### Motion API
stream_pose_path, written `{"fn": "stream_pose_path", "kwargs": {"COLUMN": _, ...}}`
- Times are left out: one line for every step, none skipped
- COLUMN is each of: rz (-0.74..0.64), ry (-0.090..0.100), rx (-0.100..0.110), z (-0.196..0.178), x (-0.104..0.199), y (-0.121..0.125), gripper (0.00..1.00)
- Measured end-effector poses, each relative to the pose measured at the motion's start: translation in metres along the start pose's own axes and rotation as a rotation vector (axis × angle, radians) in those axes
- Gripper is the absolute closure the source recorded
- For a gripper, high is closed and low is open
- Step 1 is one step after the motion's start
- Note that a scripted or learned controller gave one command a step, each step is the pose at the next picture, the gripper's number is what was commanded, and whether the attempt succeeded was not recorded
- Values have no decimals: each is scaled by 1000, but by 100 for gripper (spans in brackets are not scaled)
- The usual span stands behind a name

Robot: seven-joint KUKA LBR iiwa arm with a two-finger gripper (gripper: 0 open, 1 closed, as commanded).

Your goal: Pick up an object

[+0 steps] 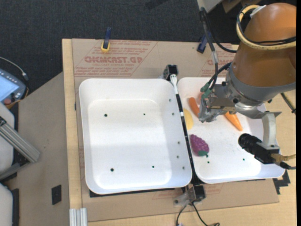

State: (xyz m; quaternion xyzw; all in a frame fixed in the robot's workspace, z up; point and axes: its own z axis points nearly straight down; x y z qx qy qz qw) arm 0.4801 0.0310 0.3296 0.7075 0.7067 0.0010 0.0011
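Observation:
My gripper (206, 116) hangs over the upper left part of the right bin (225, 166). An orange carrot (194, 105) lies just to its left, and a second orange piece (233, 120) lies just to its right. A pale yellow object (188, 119) rests against the bin's left wall, below the carrot. A purple bunch of grapes (199, 145) lies further down, near the same wall. Nothing shows as held by the gripper, which is close above the bin floor between the two orange pieces.
The left bin (131, 140) stands beside the right one, and they share a dark divide. A small black and white fitting (170, 72) sits at the top of that divide. Brown board (117, 55) surrounds both bins.

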Motion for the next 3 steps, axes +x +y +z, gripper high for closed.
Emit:
{"fn": "stream_pose_path", "kwargs": {"rz": 1, "ry": 0, "rx": 1, "z": 1, "x": 0, "y": 0, "gripper": 0}}
{"fn": "stream_pose_path", "kwargs": {"rz": -5, "ry": 0, "rx": 0, "z": 51, "x": 44, "y": 78, "gripper": 0}}
{"fn": "stream_pose_path", "kwargs": {"rz": -2, "ry": -1, "rx": -6, "z": 149, "x": 42, "y": 182, "gripper": 0}}
